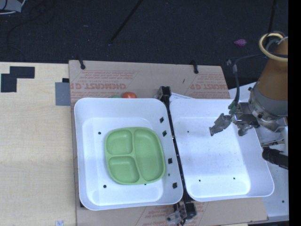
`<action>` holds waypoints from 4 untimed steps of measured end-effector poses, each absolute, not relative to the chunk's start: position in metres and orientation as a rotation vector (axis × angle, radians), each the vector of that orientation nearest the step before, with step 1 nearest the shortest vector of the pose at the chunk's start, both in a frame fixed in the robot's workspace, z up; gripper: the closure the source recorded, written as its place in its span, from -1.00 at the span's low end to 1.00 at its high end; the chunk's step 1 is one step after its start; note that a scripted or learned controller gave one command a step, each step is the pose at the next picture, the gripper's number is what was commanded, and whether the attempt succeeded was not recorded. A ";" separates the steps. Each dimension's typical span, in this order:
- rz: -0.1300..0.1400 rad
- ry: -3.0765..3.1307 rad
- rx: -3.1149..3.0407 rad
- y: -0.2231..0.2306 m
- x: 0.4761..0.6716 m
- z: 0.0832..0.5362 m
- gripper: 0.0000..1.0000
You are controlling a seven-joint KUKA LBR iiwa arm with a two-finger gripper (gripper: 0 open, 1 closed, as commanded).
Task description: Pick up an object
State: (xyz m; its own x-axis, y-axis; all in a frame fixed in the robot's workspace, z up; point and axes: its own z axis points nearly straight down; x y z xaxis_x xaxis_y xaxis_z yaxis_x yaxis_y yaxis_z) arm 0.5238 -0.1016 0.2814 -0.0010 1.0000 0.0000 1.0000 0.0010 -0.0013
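1. The pale green sectioned plastic plate (135,155) lies flat in the middle of the left shallow white bin (89,126). It shows three compartments: two small ones on the left side and a long one on the right.
2. To my eye it would be light and stiff, probably a bit slick, and not likely to break. Lying flat, it offers little to pinch from above. The raised outer rim or one of the ridges between compartments looks like the best place to take hold, with one finger inside a compartment and one outside.
3. Just beyond the far wall of that bin, a small red-orange rounded object (129,95) sits on the brown cardboard sheet (141,81) beneath both bins, with a speck of green beside it, too small to identify.
4. A black divider strip (169,140) runs between the bins.
5. The two-finger gripper (230,124) hangs above the right shallow white bin (225,192), well apart from the plate. Its fingers are spread apart with nothing between them.
6. The grey arm with its orange band (275,81) comes in from the right.
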 end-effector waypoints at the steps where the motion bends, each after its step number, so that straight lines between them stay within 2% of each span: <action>1: 0.006 -2.218 -2.216 -0.098 0.522 0.238 -1.00; 2: 0.009 -2.216 -2.216 -0.095 0.527 0.175 -1.00; 3: 0.008 -2.215 -2.217 -0.098 0.518 0.127 -1.00; 4: 0.006 -2.209 -2.225 -0.100 0.518 0.140 1.00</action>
State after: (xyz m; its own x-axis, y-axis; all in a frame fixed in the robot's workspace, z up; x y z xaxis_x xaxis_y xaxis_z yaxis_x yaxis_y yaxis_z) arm 0.5185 -0.0997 0.1397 0.0075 1.0000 0.0018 0.9999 -0.0075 -0.0070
